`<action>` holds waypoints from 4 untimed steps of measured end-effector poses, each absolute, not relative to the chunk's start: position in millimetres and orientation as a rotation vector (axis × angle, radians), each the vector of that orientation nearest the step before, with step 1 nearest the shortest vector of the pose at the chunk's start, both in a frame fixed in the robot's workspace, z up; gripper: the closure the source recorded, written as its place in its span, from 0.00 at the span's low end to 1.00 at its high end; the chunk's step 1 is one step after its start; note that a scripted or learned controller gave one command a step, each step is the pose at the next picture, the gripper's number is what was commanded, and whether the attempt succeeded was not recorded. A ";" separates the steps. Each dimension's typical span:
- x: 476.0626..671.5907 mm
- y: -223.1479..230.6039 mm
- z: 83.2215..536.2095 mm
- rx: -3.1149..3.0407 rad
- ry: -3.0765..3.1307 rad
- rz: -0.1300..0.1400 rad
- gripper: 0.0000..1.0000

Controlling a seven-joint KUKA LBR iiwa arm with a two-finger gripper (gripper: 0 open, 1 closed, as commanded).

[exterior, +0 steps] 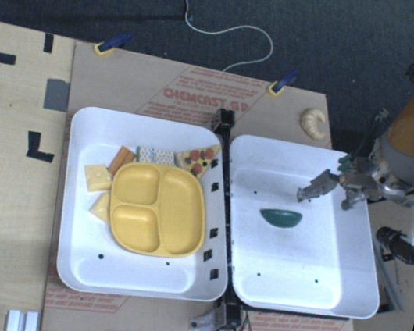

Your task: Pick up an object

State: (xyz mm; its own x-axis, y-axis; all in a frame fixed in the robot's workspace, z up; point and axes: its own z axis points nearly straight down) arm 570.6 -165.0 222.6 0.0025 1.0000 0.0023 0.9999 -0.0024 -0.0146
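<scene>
Yellow divided plate (158,209) fills left bin (64,254). Dark green bowl (281,217) sits alone mid right bin (342,299), open floor around. Gripper (328,188) spread, holding nothing, above bowl.

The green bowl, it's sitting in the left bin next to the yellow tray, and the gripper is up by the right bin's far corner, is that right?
Not quite. The green bowl lies in the right bin, alone, not in the left bin with the yellow tray. The rest holds: the gripper is by the right bin's far right corner. The camera view shows it.
</scene>
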 end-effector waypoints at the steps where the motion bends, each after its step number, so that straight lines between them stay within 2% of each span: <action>1: 573.3 -164.7 230.1 -2.219 -2.222 0.002 0.00; 2: 580.3 -163.6 183.3 -2.217 -2.221 0.006 0.00; 3: 570.5 -160.3 122.7 -2.216 -2.219 0.008 0.00; 4: 570.4 -159.4 82.6 -2.219 -2.224 0.003 0.00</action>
State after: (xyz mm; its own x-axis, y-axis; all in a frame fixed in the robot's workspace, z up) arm 570.4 -159.4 82.6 -0.0023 1.0000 -0.0015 1.0000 0.0023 -0.0011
